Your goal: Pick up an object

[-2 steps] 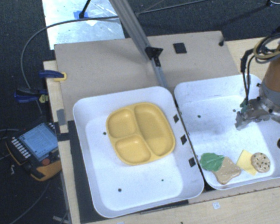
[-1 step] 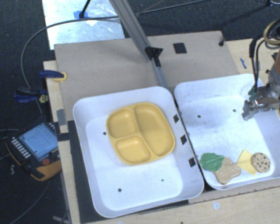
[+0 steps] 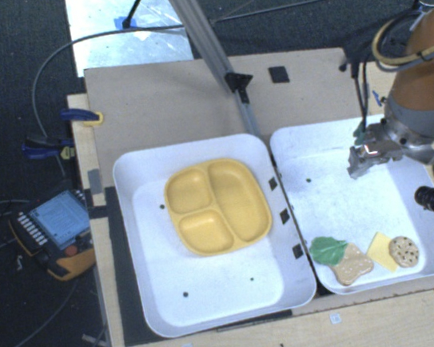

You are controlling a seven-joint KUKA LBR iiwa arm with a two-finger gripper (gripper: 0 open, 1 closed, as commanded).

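White bins [image 3: 221,305] carry no readable writing; tool [image 3: 364,156] hangs, grip state unclear.

— What sort of place is this?

— A robotics lab, by the look of it. A grey arm [image 3: 423,89] with an orange band reaches over a bench [image 3: 166,103] topped with plain board, and two white bins [image 3: 221,305] sit side by side on it.

— Anything else?

— Cables [image 3: 62,54] trail across dark carpet [image 3: 3,95], and a handheld pendant [image 3: 55,233] (screen lit blue) lies on the floor beside the bench. Clamps [image 3: 73,129] grip the board's edge, and a metal pole [image 3: 209,40] slants across it. The food in the bins looks like toys.
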